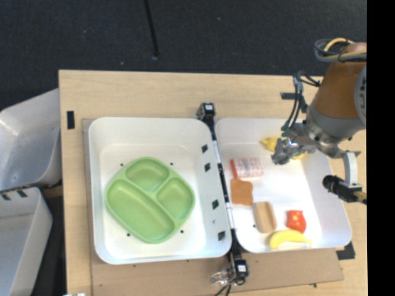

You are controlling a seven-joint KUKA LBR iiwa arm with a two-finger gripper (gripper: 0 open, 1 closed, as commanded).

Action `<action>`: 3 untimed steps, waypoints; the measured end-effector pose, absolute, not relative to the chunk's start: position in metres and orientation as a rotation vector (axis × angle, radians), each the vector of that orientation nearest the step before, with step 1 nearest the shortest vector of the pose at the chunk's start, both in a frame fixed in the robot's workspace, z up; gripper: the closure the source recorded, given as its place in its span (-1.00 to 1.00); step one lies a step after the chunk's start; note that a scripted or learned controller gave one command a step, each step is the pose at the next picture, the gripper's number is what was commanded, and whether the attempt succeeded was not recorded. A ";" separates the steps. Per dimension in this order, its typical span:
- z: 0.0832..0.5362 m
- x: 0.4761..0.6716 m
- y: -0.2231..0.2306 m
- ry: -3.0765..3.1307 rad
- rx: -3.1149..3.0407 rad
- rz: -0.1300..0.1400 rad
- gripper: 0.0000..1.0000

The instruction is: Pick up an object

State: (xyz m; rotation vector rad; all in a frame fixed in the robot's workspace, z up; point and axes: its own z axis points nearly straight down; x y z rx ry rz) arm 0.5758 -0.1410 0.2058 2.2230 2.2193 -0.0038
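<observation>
Grey arm with orange band (338,97) reaches in from the right over the far side of the right-hand shallow white bin (321,193). Two-finger gripper (282,153) sits low at the bin's far end, directly on top of a small yellow object (270,143) lying near the far wall; only the left part of that object and a sliver to the gripper's right are exposed, rest is hidden under the gripper body. Finger state: cannot tell, the tips are a dark blur against the yellow piece and no gap or clamp is resolvable, so no grasp is confirmed. Other candidates in the same bin: a red-and-white patterned rectangular packet (247,166) just left of the gripper, apart from it; a flat orange-brown square piece (242,192) just in front of the packet, close to the divider; a tan oblong block like a bread roll (265,216) nearer the camera; a small red pepper-like piece (296,219) to its right; a yellow banana-shaped piece (289,240) along the near wall, just below the red one. All of these lie flat on the bin floor. Left-hand shallow white bin (99,165) holds a light green plastic divided plate with three compartments (150,198), sitting roughly central. Both bins sit side by side on a light wooden bench top (154,94).
</observation>
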 end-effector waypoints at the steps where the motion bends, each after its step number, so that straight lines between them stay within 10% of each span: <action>1: 0.203 0.592 -0.087 2.228 2.214 0.002 1.00; 3: 0.218 0.626 0.019 2.229 2.212 0.006 1.00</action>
